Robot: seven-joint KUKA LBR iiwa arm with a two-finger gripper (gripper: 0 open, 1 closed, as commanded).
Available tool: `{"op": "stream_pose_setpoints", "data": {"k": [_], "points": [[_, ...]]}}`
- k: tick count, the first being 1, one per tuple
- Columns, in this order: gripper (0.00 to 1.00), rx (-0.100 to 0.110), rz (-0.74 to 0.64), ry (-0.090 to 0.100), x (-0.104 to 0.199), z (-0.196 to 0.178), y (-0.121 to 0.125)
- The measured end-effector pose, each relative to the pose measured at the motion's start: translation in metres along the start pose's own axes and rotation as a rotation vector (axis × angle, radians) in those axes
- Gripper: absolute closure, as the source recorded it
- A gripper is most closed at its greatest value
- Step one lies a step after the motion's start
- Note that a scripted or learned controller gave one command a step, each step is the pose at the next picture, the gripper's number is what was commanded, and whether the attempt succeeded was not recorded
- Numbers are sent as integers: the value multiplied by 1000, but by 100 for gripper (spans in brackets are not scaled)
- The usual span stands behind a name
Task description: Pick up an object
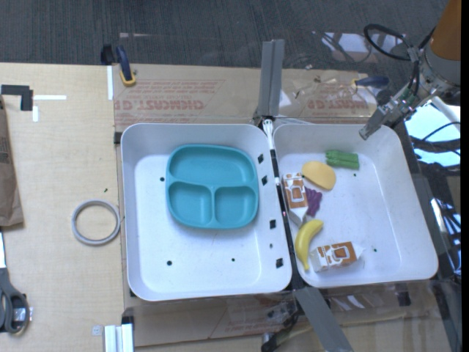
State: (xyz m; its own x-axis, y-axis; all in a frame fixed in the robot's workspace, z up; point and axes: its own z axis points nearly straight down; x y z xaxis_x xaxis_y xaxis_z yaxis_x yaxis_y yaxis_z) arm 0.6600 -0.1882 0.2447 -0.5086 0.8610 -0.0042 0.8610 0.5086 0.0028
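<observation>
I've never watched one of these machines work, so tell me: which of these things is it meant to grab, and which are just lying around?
Part of the job, all in the right bin:
green piece
yellow slice
purple piece
banana
two small cartons
gripper, above the bin's far edge

Just lying about:
teal divided plate in the left bin
tape roll
scissors

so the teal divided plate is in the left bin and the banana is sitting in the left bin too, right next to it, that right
Not quite. The teal divided plate is in the left bin, but the banana lies in the right bin, near its left wall beside a small carton. The camera view shows this.
</observation>
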Motion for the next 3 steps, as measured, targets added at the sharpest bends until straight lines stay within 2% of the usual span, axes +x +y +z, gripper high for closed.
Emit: {"op": "stream_pose_setpoints", "data": {"k": [1, 2, 3], "points": [[0, 3, 150, 4, -1, 102, -2], [0, -2, -152, -3, 30, 147, 18], [0, 1, 57, 2, 22, 151, -1]]}}
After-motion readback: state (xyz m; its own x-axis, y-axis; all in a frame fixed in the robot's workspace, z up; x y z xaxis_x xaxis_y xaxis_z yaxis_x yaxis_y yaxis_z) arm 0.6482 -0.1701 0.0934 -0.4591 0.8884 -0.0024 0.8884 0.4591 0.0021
